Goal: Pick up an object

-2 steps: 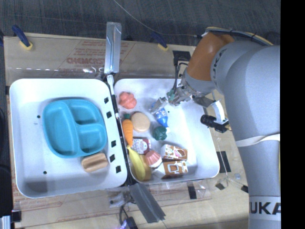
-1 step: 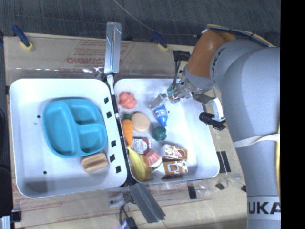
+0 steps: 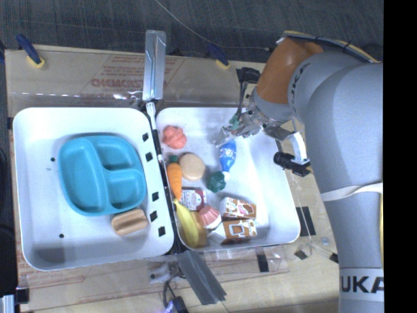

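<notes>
My gripper [image 3: 232, 130] hangs over the back of the right bin [image 3: 277, 194], at the end of the grey arm with the orange band. Just in front of it and below lies a small blue and white bottle [image 3: 227, 156]; I cannot tell whether they touch. Nothing is visibly held. Further left in the same bin lie a salmon-pink lump [image 3: 173, 136], a tan round bun [image 3: 192, 167] and an orange carrot [image 3: 174, 180]. A dark green piece [image 3: 216, 181] sits below the bottle.
At the right bin's front lie a yellow banana [image 3: 187, 225], a red and white packet [image 3: 193, 197], a pink cup [image 3: 208, 215] and two small cartons [image 3: 238, 219]. The left bin [image 3: 32, 175] holds a blue divided tray [image 3: 103, 173] and a bread roll [image 3: 129, 222].
</notes>
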`<state>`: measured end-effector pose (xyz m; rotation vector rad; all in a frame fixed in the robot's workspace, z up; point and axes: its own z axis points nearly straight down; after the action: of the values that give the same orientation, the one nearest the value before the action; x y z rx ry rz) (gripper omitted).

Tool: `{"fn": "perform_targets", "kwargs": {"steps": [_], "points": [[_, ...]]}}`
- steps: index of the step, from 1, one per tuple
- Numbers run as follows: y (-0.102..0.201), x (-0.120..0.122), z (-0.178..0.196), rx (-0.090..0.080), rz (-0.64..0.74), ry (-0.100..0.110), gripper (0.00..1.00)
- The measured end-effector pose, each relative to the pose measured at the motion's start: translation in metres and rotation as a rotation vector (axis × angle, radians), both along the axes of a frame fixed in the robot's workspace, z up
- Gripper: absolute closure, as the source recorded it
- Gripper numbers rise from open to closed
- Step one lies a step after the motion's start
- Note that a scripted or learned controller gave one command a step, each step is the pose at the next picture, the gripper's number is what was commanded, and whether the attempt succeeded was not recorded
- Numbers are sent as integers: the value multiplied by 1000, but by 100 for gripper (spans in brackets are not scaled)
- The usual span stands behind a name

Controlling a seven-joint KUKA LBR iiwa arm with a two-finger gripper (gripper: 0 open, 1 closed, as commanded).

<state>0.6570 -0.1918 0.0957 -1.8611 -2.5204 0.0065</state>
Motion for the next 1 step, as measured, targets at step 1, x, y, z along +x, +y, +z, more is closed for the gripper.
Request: {"fn": "perform_targets", "kwargs": {"steps": [1], "points": [[70, 2, 132, -2, -197, -10, 100]]}}
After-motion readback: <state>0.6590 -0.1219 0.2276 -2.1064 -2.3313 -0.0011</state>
